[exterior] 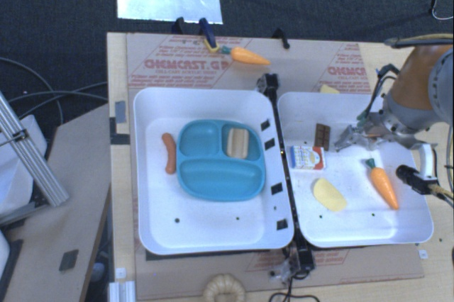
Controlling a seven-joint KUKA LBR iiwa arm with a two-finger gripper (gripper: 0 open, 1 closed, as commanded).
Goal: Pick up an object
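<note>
While the gripper (352, 138) is hovering low in the right bin (355, 233), nothing's being held.
Yellow piece (329, 194) and carrot (384, 185) lying nearest, milk carton (307, 157) and chocolate bar (322, 135) beyond; fingers looking spread, gripping nothing.

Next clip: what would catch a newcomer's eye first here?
Likely the blue sectioned plastic plate in the left white bin, a tan food piece in its upper right compartment. Then the grey arm's gripper low over the right white bin, near an orange toy carrot.
</note>
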